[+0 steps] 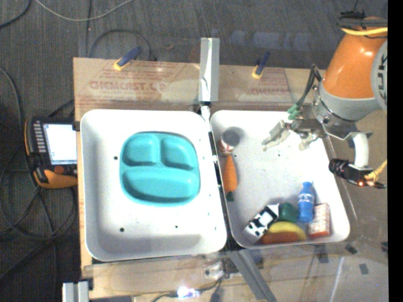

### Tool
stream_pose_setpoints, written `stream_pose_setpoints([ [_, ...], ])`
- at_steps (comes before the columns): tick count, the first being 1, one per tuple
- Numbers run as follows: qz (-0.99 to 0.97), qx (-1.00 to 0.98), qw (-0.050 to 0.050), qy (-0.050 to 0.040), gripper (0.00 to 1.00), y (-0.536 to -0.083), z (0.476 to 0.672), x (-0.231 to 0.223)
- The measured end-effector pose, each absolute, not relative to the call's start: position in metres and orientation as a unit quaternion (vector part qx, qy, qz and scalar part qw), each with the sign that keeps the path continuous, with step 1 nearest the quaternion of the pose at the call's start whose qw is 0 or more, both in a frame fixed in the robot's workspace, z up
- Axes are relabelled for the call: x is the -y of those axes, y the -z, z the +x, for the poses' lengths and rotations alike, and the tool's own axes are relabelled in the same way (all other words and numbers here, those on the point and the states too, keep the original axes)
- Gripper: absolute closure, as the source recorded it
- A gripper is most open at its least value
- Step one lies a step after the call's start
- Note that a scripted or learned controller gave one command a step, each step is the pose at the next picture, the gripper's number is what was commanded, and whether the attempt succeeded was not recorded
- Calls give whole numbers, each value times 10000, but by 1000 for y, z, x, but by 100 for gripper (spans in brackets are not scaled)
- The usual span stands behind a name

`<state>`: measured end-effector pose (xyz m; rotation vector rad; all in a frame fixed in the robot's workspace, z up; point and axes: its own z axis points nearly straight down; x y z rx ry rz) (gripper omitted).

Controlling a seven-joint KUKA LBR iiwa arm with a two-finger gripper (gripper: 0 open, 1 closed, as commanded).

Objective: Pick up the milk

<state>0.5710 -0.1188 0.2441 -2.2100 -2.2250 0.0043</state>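
The pincer [291,137] hangs with fingers spread wide and bare over the right bin [252,187], well apart from the milk [261,221] lying among toys in its near corner. The left bin [94,231] holds a teal tray [160,168]. The worktop [145,83] stands on grey carpet [56,36] strewn with cables.

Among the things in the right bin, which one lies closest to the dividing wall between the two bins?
The orange carrot. It lies along the bin's left wall, while the milk carton, blue bottle and the others crowd the near right corner.
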Motion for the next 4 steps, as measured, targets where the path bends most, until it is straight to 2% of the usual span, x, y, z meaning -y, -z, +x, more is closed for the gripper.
stream_pose_setpoints([
  [1, -6655, 7464, 36, -11, 0, -174, 499, 116],
  [2, -6815, 7318, -2, 11, 0, -94, 486, 133],
  [3, -6816, 7316, -96, 33, 0, -90, 490, 107],
  [4, -6857, 7278, -96, 41, 0, -90, 490, 105],
])
